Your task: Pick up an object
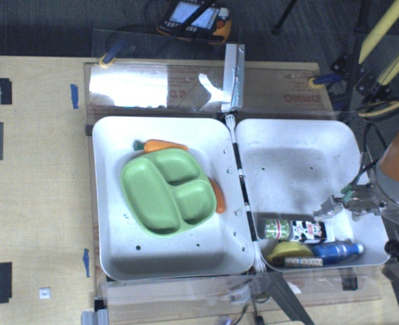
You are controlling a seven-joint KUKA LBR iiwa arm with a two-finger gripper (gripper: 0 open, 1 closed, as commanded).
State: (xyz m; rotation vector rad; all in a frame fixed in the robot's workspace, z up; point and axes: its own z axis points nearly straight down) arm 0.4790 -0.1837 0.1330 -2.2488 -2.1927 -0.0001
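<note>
In the right bin (287, 154), along its near wall, lie a small bottle with a green end and a black-and-white label (294, 229), a yellow object (287, 250) and a blue bottle (336, 250). My gripper (328, 206) reaches in from the right edge. It hangs low over the bin's right side, just above and to the right of the labelled bottle, with nothing seen in it. The left bin (118, 249) holds a green divided plate (167, 191), with an orange carrot-like piece (164, 145) at its far edge and another (218, 196) at its right edge.
A metal divider (234, 80) stands upright behind the seam between the bins. A clear plastic sheet (152, 87) lies behind the left bin. The wooden bench (30, 202) stretches to the left. Cables and stands crowd the far right.
</note>
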